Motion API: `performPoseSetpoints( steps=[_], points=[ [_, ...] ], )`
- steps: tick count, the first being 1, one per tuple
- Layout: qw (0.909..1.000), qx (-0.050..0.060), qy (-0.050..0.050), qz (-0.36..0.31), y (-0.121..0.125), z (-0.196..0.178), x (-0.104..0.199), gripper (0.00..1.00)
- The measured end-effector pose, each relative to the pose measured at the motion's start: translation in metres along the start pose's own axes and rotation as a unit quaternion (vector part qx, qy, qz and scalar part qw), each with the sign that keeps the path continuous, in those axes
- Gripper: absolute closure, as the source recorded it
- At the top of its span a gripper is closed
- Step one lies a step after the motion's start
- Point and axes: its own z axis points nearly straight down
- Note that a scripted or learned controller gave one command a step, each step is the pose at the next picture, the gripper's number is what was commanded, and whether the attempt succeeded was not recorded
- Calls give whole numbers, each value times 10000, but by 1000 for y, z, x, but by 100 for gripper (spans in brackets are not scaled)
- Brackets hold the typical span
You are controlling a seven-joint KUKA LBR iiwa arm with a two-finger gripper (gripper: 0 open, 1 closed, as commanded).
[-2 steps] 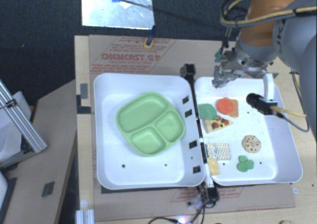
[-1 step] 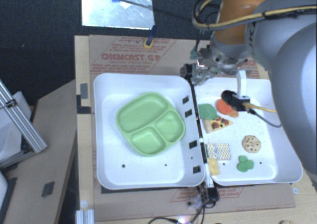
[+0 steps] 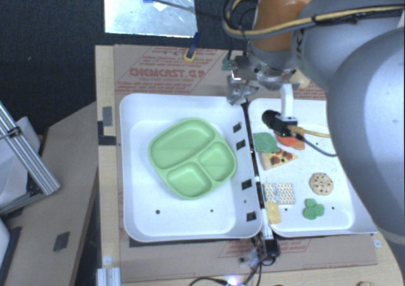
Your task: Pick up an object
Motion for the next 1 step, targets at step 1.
performPoseSetpoints(
  steps=[1],
  points=[
    [10000, 1, -10, 42, -1, -10, -15, 100]
  ],
)
